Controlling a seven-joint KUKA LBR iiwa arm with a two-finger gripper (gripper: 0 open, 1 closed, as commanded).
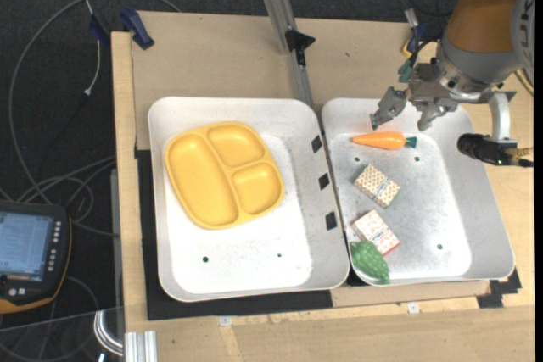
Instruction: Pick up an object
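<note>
Approach is the step in hand, by my reading: the gripper [405,109] hangs over the far edge of the right bin [475,216] with nothing between its fingers. The two fingers stand spread apart, one toward the bin's far left corner and the other just inward of it, so the hand is released and ready instead of clenched on anything.

Nearest to it is the toy carrot [379,140], lying on its side on the bin floor close to the far edge, orange body pointing toward the divider between the bins and its small green tip toward the right. The carrot sits just nearer the viewer than the fingertips, close beside them but apart; whether the fingers are at the carrot's height or above it cannot be judged from this slanted look.

The next move would call for shifting the gripper slightly toward the bin's middle so the spread fingers straddle the carrot across its narrow width, lowering, then closing. A rounded, tapering body like this may roll or squirt out if caught off centre.

Further toward the near edge lie a patterned box [377,185], a red-and-white box [375,231] and a green leafy toy [370,261] at the near left corner. The left bin [254,263] carries a yellow divided plate [224,173].
</note>
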